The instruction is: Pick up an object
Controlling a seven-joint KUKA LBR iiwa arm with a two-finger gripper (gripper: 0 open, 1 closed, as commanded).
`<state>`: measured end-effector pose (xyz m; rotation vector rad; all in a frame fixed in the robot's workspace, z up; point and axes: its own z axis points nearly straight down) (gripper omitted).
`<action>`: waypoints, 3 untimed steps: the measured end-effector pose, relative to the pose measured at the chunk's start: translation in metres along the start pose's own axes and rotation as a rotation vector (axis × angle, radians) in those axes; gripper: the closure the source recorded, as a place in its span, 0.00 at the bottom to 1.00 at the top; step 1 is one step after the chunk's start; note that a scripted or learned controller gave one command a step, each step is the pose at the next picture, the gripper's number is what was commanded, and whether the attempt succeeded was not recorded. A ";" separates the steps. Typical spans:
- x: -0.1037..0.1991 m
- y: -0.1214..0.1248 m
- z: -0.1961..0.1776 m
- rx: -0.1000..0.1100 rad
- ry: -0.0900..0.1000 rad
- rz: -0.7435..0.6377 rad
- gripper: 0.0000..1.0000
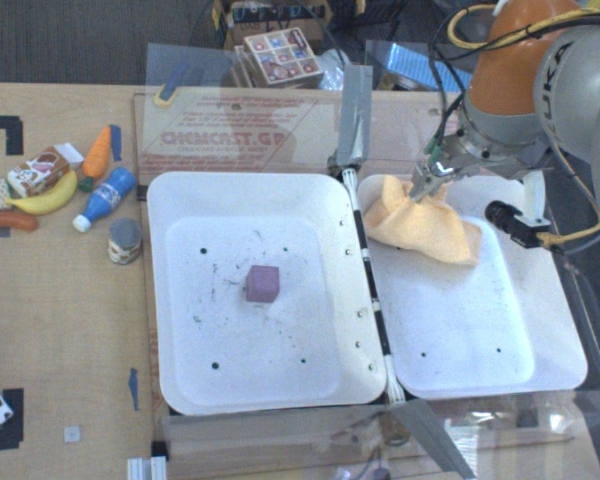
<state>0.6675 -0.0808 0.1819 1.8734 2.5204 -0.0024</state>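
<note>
The crumpled yellow cloth lies at the far end of the right white bin. The gripper pinches its upper fold, fingers closed on the fabric. Recommended: lift straight up, slowly, keeping the pinch. The arm reaches in from the right, wrist angled downward.

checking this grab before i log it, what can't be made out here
- Gripper: camera view, fingertips buried in the yellow cloth; grip cannot be judged.
- Right bin: floor under the cloth is covered.
- Purple block in the left bin: too small and soft to read its material.
- Arm: cut off by the top and right edges.
</note>
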 end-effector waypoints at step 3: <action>-0.023 -0.007 -0.004 0.002 0.004 -0.515 1.00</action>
